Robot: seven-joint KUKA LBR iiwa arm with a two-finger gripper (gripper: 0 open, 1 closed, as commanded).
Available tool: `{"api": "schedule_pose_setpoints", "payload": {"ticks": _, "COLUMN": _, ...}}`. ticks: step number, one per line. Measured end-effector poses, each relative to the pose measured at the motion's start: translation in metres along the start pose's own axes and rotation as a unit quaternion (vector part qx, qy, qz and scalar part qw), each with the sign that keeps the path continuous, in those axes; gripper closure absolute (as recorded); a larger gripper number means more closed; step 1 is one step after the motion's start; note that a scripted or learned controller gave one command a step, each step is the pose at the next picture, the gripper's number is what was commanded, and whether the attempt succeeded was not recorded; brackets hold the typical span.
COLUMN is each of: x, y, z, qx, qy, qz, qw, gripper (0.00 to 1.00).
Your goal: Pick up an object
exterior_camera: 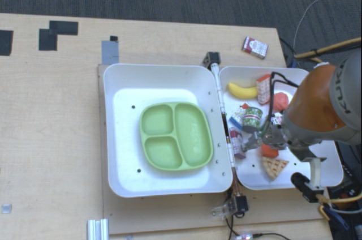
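Note:
My gripper [254, 140] reaches down into the right bin [334, 174] near its left wall, under the grey arm with the orange band [313, 102]. Around it lie a green and white cup [251, 116], a blue item [235, 122], a small packet [233, 148] and a red piece [270, 150]. A pizza slice [275, 166] rests just below the red piece. At the far end of the bin sit a banana [242, 90], a red and white carton [263, 89] and a red round thing [281, 101]. Nothing shows between the gripper's tips.
The left bin [121, 120] holds a green divided plate [175, 136]. A small red and white box [255, 47] lies on the bench beyond the right bin. Dark markers [56, 34] sit on the bench at the far left.

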State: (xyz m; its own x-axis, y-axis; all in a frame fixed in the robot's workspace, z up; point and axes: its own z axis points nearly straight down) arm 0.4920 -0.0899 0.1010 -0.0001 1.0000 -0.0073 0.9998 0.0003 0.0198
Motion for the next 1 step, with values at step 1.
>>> {"api": "schedule_pose_setpoints", "payload": {"ticks": 1, "x": -0.0002, "y": 0.0020, "z": -0.0109, "qx": -0.003, "qy": -0.001, "qz": -0.001, "qw": 1.0000, "gripper": 1.00}}
